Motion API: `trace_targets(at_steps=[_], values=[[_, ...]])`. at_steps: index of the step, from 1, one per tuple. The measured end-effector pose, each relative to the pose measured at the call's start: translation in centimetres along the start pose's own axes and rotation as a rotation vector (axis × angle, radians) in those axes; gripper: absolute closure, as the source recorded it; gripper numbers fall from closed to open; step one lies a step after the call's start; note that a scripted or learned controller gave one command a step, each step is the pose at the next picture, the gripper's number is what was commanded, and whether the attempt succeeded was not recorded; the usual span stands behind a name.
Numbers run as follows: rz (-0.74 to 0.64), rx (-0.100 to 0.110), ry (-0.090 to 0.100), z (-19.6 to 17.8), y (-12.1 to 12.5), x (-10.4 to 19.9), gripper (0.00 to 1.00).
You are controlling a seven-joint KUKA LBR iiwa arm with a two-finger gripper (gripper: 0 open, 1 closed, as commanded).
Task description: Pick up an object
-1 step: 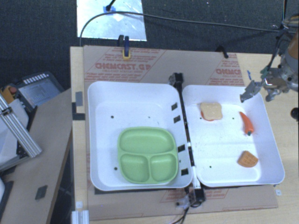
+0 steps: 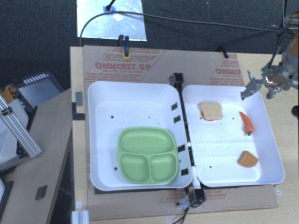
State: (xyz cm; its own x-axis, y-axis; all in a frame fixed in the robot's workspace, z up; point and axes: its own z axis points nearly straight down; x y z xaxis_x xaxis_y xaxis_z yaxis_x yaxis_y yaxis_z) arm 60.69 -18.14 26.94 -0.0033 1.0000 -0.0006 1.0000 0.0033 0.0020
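My fingers (image 2: 259, 88) hang spread and empty over the right white bin's (image 2: 275, 171) far right corner. The small orange plastic carrot (image 2: 246, 122) lies nearest, along the right wall; I should descend straddling its narrow width.

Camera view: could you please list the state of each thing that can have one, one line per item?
Green three-compartment plastic tray: upright in the left white bin, nothing in its compartments.
Toy sandwich slice: lying flat in the right white bin.
Orange toy carrot: lying on its side, free.
Brown toy waffle: lying flat, free.
Claw: open, over the right bin's far right corner, holding nothing.
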Motion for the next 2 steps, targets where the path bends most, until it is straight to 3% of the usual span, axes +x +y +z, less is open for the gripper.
trace_targets(at_steps=[2], values=[[-0.001, 0.003, 0.001, 10.5, 0.4, 0.9, 0.00]])
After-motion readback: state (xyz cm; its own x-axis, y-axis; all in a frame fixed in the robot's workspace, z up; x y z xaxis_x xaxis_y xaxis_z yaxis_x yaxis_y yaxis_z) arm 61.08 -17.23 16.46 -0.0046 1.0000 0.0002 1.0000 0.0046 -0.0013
